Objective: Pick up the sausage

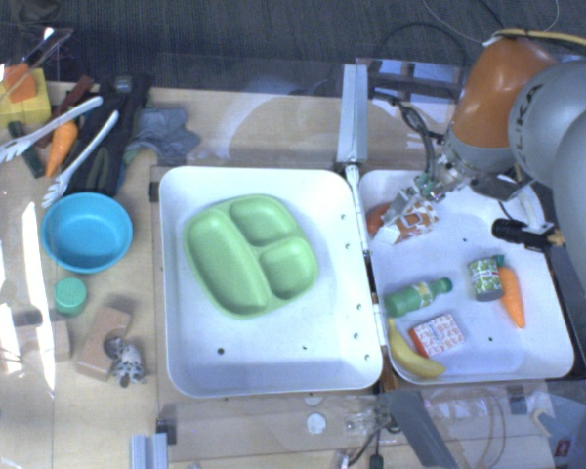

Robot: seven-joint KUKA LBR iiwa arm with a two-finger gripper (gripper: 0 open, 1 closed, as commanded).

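In the upper left corner of the right bin [557,360], the gripper [422,195] hangs low over the floor, the arm slanting in from the upper right of the frame. Just left of it, a reddish stub against the bin wall looks like the sausage [374,220]. A red-and-white patterned packet [412,225] lies between the two, so the tool seems lined up on that crowded corner. Whether the tool is apart or together I cannot tell; it is too small and blurred. Lower in the bin lie a green bottle [418,296], a banana [410,356] and a carrot [512,299], well apart from the reach.
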